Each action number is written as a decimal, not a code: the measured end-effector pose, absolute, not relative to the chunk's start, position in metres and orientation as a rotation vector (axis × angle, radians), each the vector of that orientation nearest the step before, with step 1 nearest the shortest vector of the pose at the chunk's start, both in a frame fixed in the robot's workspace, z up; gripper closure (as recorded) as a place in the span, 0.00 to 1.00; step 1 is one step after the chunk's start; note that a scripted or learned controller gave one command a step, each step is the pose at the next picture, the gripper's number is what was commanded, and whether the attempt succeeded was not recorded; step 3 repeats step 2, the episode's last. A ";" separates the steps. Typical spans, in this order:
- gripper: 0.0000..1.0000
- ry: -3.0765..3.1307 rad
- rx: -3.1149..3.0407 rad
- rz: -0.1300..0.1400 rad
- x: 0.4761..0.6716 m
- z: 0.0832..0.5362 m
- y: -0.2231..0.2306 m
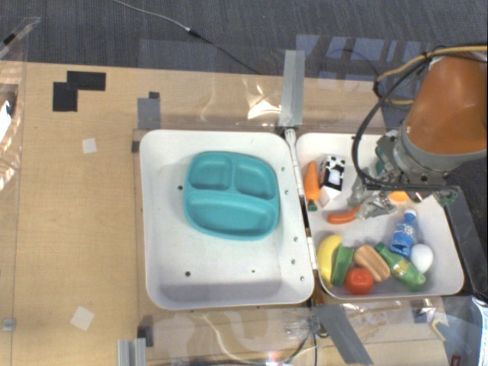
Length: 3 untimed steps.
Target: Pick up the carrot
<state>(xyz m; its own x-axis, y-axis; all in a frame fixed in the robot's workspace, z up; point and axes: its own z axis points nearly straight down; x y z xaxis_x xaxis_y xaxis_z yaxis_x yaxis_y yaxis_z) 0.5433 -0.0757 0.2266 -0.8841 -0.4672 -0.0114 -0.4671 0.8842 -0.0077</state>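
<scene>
The carrot, orange with a green end, lies upright along the left wall of the right bin. My gripper hangs low over the middle of that bin, well to the right of the carrot and apart from it. Just left of the gripper lies a small red pepper-like piece. The grey and orange wrist covers the bin's upper right part.
A black-and-white toy sits right beside the carrot. A blue bottle, a white egg, a bread roll, a tomato and a yellow fruit crowd the bin's front. The left bin holds a teal divided plate.
</scene>
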 end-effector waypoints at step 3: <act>0.00 3.026 -0.803 0.000 0.526 0.186 0.000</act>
